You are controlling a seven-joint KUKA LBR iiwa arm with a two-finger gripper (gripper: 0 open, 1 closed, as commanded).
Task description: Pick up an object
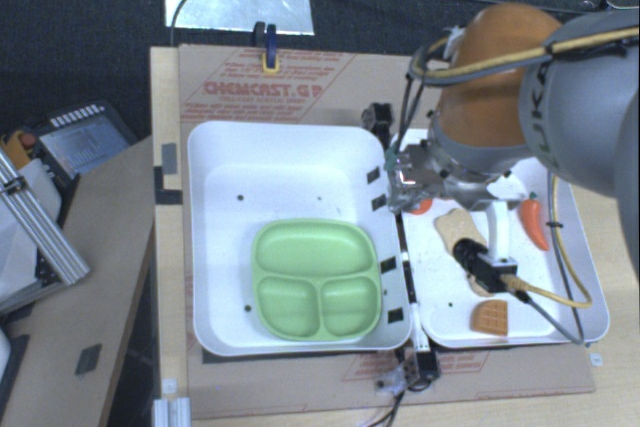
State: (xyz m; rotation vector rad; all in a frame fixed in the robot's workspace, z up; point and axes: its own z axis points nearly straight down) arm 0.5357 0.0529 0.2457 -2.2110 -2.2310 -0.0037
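Apparently the step in hand is the reach, with nothing lifted yet: the arm (pixel 575 110) comes in from the far right of the green divided plate (pixel 315 277) and bends down over the right bin (pixel 572 317), its orange band (pixel 495 65) high above the wrist. The wrist hangs low just right of the plate, across the seam between the bins. Whether the jaws are apart or together I cannot tell, because the wrist covers them. The candidates all lie right of the plate: a small red piece (pixel 421 207) nearest to it, a beige piece (pixel 450 226) just beyond, an orange carrot-shaped toy (pixel 536 224) farther right, and a tan waffle-like piece (pixel 490 317) to the lower right. I judge the next move calls for choosing one, centring over it and descending straight.
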